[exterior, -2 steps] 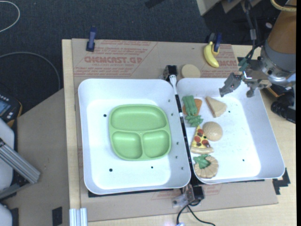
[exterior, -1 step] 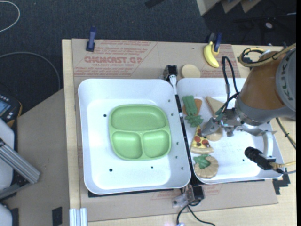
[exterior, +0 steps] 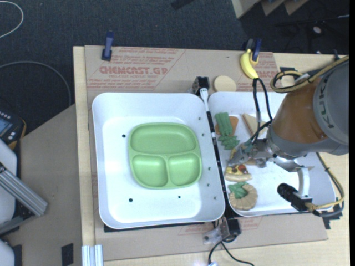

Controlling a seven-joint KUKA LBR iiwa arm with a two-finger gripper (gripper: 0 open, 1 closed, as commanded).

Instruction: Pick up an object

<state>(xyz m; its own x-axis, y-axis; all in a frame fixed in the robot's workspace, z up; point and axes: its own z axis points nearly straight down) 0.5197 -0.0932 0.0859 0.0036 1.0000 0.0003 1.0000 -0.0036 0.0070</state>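
Note:
The right bin [exterior: 324, 201] holds several toy food pieces. A long green piece [exterior: 224, 125] lies at its left side, with an orange wedge [exterior: 234, 124] and a pale wedge [exterior: 251, 123] beside it. Nearer the front lie a flat yellow and red piece [exterior: 238, 174] and a tan round cookie [exterior: 246, 198] with a green lump [exterior: 238, 190] on it. My gripper [exterior: 244, 155] is down low in this bin, just above the yellow and red piece and below the green piece. Nothing held shows in it.
The left bin [exterior: 105, 148] holds a green divided plate [exterior: 165, 154]. Behind the bins, on the bench, lie a yellow banana [exterior: 248, 64] and a pale round disc [exterior: 224, 83]. A black cable [exterior: 259, 101] crosses the right bin's back. The arm's body [exterior: 302, 121] covers the bin's right half.

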